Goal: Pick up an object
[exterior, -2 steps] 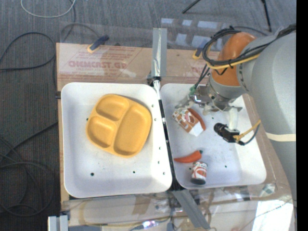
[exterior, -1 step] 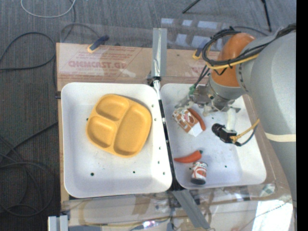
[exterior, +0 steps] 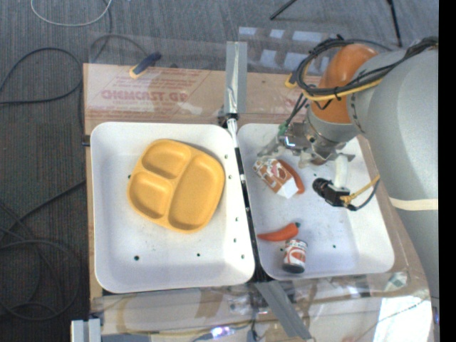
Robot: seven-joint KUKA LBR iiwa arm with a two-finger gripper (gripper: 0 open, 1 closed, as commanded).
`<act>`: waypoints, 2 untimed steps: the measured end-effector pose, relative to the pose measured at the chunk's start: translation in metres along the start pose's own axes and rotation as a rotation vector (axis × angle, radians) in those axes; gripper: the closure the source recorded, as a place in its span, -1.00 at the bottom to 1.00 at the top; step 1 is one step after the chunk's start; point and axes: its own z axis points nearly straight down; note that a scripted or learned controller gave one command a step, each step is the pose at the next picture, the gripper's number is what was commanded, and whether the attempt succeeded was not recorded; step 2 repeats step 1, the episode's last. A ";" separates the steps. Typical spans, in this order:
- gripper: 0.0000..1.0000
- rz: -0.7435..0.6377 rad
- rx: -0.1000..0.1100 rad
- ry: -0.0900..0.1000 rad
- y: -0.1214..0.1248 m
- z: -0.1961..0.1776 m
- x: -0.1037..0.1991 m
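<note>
Your claw (exterior: 303,142), grip impossible to tell, just above the small carton (exterior: 275,176) in the right bin (exterior: 370,251).

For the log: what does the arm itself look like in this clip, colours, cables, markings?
The arm is bulky, rounded and light grey, with a glossy orange band above the wrist. Black cables and one yellow cable loop around that band. The gripper end is grey metal with small dark parts. No markings are legible.

Dark grey carpet around a cardboard-topped bench.
Black cables (exterior: 28,212) and a thin white wire loop (exterior: 71,6) trail over the carpet (exterior: 178,9); printed cardboard sheet (exterior: 153,98) lies behind the bins.
</note>
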 end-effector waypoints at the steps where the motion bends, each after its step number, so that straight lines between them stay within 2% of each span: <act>1: -1.00 -0.020 -0.014 -0.004 -0.005 -0.001 0.000; 2: -1.00 -0.020 -0.014 -0.004 -0.005 -0.001 0.000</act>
